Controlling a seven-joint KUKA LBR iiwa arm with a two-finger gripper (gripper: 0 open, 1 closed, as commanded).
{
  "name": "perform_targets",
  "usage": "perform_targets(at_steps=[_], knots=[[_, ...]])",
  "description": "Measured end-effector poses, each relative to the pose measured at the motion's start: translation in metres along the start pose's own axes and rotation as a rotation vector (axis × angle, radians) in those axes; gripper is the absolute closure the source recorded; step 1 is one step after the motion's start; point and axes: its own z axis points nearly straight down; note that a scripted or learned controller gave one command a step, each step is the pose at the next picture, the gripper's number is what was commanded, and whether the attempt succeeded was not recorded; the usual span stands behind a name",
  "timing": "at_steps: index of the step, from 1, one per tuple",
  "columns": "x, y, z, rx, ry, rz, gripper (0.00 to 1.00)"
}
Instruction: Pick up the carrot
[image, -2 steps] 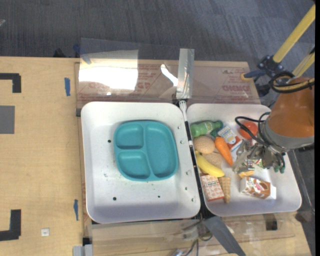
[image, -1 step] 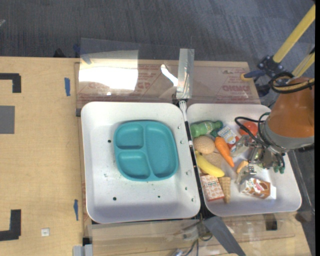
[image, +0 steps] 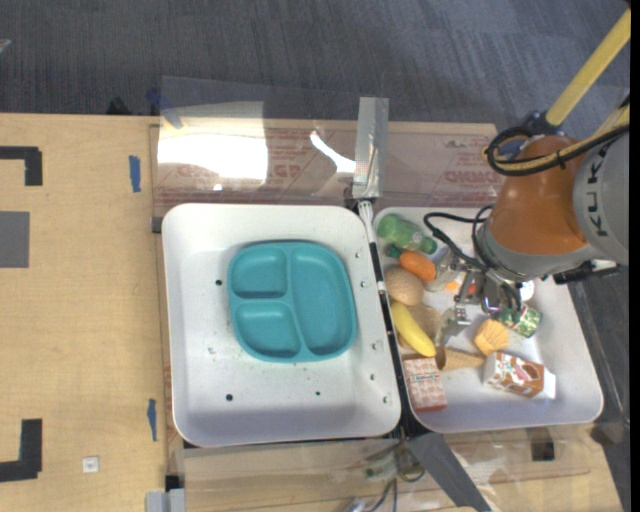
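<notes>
The carrot (image: 418, 266) lies in my right-hand bin (image: 580, 395), at about ten o'clock from my hand (image: 478, 300), between a green bottle (image: 402, 233) and a potato (image: 405, 289). Nothing is lifted yet; whether my hand is open or closed I cannot tell. The teal divided plate (image: 293, 300) sits in the left bin (image: 190, 330) on the plywood tabletop (image: 75, 300).
</notes>
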Motion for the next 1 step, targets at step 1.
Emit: perform_targets(at_steps=[1], knots=[[-0.0554,0.0032,0.0039,0.001,0.018,-0.029,0.0]])
